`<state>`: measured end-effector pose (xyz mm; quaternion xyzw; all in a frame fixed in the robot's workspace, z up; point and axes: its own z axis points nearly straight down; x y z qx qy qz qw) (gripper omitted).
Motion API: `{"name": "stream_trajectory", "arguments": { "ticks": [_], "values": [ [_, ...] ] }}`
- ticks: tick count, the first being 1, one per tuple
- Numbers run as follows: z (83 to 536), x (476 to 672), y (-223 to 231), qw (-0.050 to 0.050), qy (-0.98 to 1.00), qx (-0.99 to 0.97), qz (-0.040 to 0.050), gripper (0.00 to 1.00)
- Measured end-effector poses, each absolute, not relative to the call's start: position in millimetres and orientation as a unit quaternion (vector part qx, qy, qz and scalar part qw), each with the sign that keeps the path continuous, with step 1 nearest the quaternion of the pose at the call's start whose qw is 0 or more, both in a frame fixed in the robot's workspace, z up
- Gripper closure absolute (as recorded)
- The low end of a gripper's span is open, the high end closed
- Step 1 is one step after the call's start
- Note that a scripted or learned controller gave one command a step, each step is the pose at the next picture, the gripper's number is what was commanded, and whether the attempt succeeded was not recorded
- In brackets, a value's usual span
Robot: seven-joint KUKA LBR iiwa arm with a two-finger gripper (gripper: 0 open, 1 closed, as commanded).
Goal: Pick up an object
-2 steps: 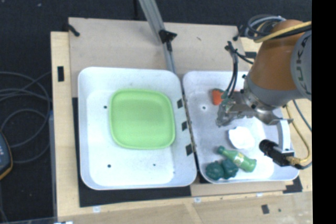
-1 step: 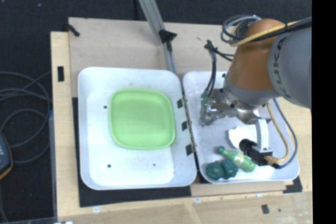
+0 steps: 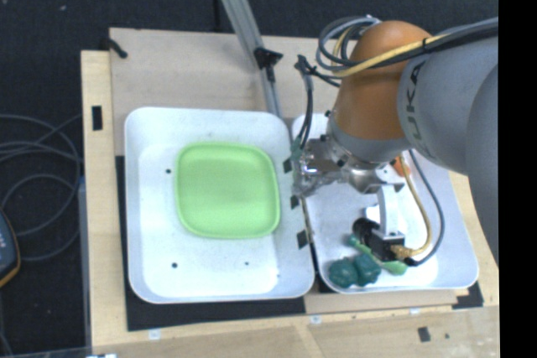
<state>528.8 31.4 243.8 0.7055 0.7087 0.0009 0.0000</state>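
Simply green plate in left bin, teal lump in right bin

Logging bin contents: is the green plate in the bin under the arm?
No, the green plate lies flat in the view's left bin, clear of the arm.

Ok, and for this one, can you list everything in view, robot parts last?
bins: two, white, side by side on the bench, left bin and right bin
plate: one, light green, flat in the middle of the left bin
lumpy object: one, dark teal, front-left corner of the right bin
thin piece: one, bright green, beside the lumpy object; cannot tell if joined
metal rail: one, grey, slanting down to the back of the bins
bench: one, pale wood
cables: several, black, on the dark floor at left
arm: one, grey with orange band, over the right bin
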Motion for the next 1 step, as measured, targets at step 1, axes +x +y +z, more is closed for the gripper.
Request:
{"name": "stream_trajectory", "arguments": {
  "ticks": [1],
  "values": [
    [248.6, 534.9, 78.8, 0.000, 0.708, 0.706, 0.0006, 1.00]
  ]
}}
